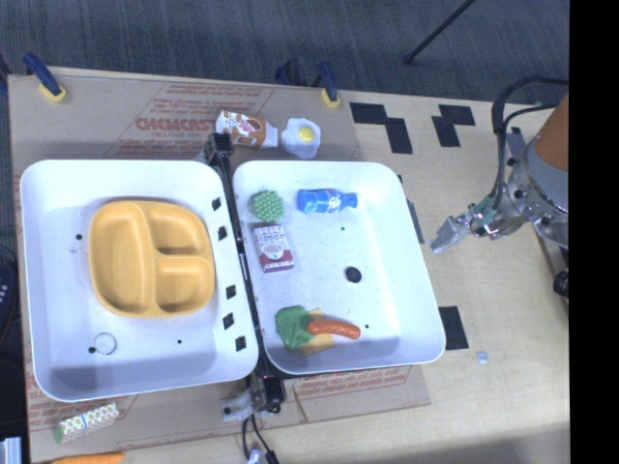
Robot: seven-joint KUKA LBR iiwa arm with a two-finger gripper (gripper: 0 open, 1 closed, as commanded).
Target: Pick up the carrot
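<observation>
Carrot (333, 330), smooth, tapered, orange, lies in right white bin (411, 259); jaws' state unclear.

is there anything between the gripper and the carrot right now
Nothing visible blocks it. The gripper hangs outside the right bin, past its right wall. The carrot lies near the bin's front edge, its green top on the far side, so only the low wall lies between.
</observation>
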